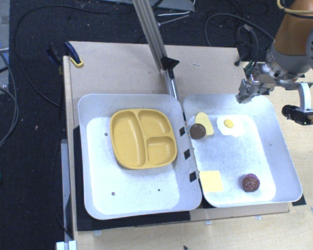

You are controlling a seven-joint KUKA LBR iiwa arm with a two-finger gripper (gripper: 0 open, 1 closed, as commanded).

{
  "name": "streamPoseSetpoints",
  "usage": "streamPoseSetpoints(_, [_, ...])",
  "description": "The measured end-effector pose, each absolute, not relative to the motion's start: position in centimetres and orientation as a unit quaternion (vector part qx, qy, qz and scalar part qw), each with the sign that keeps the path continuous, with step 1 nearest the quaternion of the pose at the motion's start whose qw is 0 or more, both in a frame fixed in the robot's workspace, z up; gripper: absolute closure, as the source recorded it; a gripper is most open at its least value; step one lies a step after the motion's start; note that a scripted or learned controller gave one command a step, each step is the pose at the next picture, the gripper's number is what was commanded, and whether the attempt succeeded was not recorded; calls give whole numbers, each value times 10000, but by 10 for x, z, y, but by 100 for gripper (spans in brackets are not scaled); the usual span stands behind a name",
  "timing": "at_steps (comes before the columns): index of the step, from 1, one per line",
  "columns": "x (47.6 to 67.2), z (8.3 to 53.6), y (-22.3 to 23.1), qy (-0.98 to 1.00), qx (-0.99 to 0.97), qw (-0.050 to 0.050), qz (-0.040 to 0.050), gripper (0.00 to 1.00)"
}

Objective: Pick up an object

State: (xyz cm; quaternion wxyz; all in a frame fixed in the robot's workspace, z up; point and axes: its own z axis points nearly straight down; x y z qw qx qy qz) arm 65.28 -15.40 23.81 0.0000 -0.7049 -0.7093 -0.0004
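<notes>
The right bin [281, 155] holds a fried egg [230, 125], a brown round piece [197, 132] lying on a pale yellow slice [206, 124], a yellow cheese square [211, 180] and a dark red meatball [250, 183]. My gripper [246, 94] hangs over the bin's far right corner, above and to the right of the egg, apart from every item. Nothing shows between its fingers.
The left bin [94, 139] carries a yellow divided plate [143, 138]. A metal pole [152, 30] slants down to the seam between the bins. The arm's orange band [297, 27] sits at the upper right. Cables lie on the dark floor around the bench.
</notes>
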Motion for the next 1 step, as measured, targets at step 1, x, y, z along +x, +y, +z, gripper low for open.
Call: streamPoseSetpoints(1, [642,229,-108,-7096,-7046,11,0,100])
